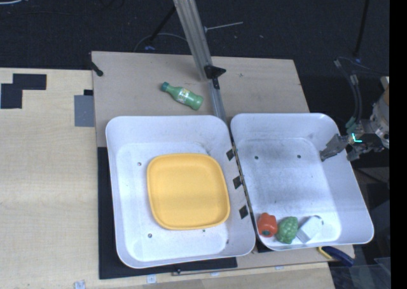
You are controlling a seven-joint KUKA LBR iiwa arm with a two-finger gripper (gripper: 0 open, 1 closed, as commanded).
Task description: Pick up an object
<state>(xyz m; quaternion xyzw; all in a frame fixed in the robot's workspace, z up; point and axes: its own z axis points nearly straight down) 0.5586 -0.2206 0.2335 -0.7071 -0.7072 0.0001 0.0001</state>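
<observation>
The bench (267,84) carries two shallow white bins side by side, and the arm comes in from the right with its gripper (335,147) over the right rim of the right bin (286,180), tip pointing left into the bin. Whether the jaws are spread or pressed together cannot be told, since the tip is small and dark against the white wall, and nothing can be seen between them. The left bin (127,154) lies well to the left of the jaws, beyond the clips that join the two bins, and holds a yellow plate (188,190) lying flat near its middle. A metal rail (194,27) slants across the bench up and to the left of the jaws. A green bottle (182,96) lies on its side on the bare bench, further left of the jaws and above the left bin. The things to pick sit together at the bottom edge of the right bin, below and to the left of the jaws and well apart from them: a red pepper (267,224), touching a green vegetable (287,230) on its right, and just beside that a small white block (308,228).
</observation>
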